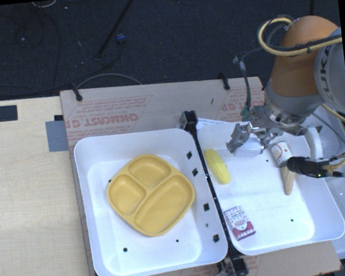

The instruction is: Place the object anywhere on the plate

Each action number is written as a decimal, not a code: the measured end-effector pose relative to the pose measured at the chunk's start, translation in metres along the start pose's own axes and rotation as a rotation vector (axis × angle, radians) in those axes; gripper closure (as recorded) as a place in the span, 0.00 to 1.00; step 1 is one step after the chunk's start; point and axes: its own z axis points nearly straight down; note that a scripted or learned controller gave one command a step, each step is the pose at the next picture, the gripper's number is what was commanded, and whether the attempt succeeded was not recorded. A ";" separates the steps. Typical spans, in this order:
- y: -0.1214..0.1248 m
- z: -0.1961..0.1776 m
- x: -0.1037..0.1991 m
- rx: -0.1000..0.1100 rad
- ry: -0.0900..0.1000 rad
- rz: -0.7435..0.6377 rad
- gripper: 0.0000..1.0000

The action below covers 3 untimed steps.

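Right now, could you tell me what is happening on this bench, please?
A grey and orange robot arm reaches in from the right, its gripper hovering over the far part of the right bin. That bin holds a yellow corn cob, a small red and white packet and an ice-cream cone. The yellow divided plate lies in the left bin with nothing on it, so nothing has been placed yet.

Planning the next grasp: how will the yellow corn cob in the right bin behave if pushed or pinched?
The corn cob looks rounded and elongated, so a sideways push would probably roll it. It seems rigid, likely plastic and light. Its smooth-looking surface might slip from a pinch near the tapered ends.
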 end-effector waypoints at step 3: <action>-0.018 0.005 0.160 0.002 -0.002 0.001 1.00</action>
